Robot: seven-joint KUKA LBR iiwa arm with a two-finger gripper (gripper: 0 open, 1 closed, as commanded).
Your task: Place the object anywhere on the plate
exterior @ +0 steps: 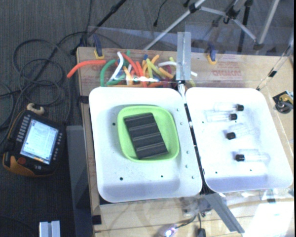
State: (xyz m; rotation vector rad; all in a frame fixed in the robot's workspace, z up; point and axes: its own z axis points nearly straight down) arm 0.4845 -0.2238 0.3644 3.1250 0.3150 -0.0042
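Dark ridged block [146, 136] on green plate [172, 132]

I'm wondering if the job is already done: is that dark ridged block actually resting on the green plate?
Touching. The camera view shows the dark grey ridged rectangular block lying flat inside the green square plastic plate, with green rim visible all around it.

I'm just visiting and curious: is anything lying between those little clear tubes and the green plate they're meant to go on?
Only the bins' own rims. The tubes lie in the right bin, the green plate in the left bin, and the two raised edges meet between them. A dark ridged block already covers much of the plate.
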